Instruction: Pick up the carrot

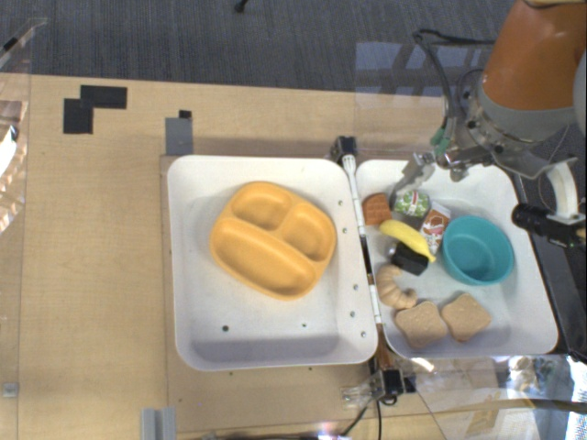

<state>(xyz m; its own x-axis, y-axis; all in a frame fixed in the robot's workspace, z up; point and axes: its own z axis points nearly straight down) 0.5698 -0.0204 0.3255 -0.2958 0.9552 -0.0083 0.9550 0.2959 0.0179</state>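
Claw (410, 183) hangs at right bin's (541, 337) 11 o'clock over piled food, prob. lining up; grip state can't tell.

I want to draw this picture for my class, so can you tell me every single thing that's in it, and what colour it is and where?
bins: 2, white, side by side on the bench
divided plate: 1, yellow, middle of the left bin
bowl: 1, teal, right bin
banana: 1, yellow, right bin, left of the bowl
bread slices: 2, tan, front of the right bin
croissant: 1, pale brown, right bin by the divider
round brown food: 1, brown, right bin near the back
small packet: 1, white and red, beside the bowl
arm: 1, orange and grey, reaching in from the right
pincer: 1, grey, over the right bin's back
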